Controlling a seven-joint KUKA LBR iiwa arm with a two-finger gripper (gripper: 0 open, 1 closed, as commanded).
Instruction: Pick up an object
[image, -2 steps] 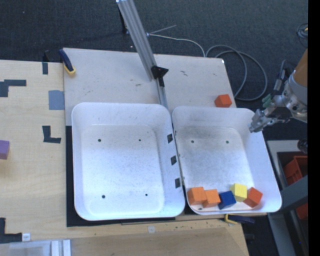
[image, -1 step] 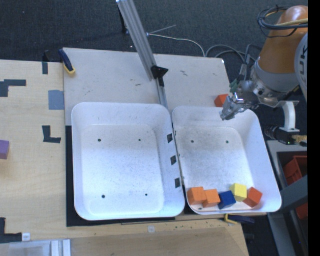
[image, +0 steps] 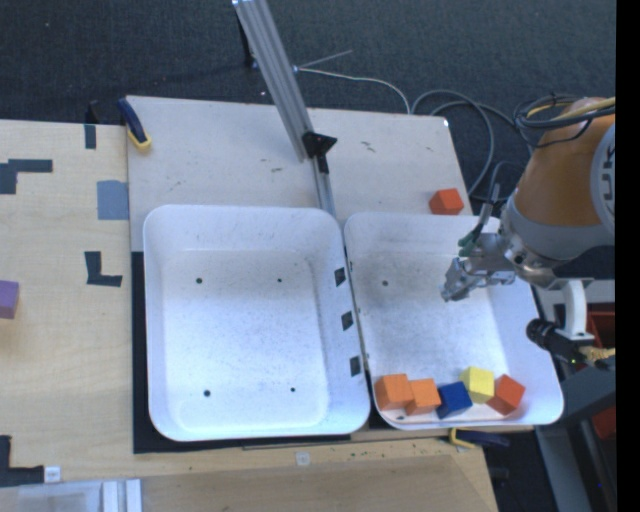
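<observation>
The gripper (image: 458, 287) is held over the right bin (image: 420, 330), nothing is seen in it, and the blocks (image: 450, 392) are packed so tight by the near wall that two could be bumped or one pinched badly.

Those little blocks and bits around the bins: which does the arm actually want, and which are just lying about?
For the job: gripper; orange blocks, blue block, yellow block, red block in the right bin.

Lying about: orange cube, purple block, clamp.
</observation>
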